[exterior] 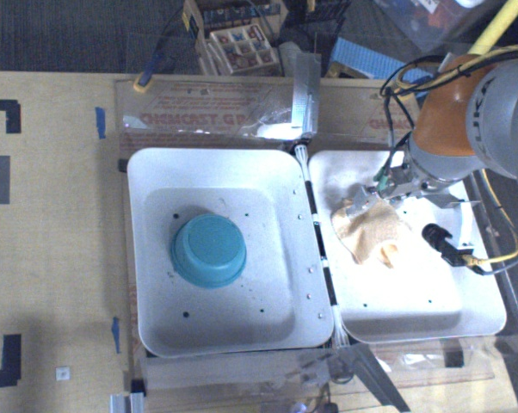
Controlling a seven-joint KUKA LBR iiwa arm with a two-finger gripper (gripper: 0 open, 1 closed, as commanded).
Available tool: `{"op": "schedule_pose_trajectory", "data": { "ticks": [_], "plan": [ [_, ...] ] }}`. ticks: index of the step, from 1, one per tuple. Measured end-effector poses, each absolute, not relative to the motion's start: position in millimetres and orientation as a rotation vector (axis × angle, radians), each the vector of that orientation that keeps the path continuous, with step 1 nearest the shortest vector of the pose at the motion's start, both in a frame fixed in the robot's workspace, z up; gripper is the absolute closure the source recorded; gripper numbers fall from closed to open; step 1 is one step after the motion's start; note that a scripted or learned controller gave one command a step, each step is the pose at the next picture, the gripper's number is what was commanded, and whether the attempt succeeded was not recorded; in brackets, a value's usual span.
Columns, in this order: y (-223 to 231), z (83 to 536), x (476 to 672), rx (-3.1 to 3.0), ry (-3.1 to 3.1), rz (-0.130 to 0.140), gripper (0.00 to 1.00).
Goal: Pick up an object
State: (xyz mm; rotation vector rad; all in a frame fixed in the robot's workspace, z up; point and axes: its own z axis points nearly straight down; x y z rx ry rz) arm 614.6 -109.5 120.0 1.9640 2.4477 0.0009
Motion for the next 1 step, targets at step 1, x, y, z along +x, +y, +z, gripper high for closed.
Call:
{"op": "schedule_pose_trajectory", "data": {
  "ticks": [1],
  "plan": [
    [-99.8, 88.6, 607.0, 1.940, 2.461, 0.007, 0.00]
  ]
}}
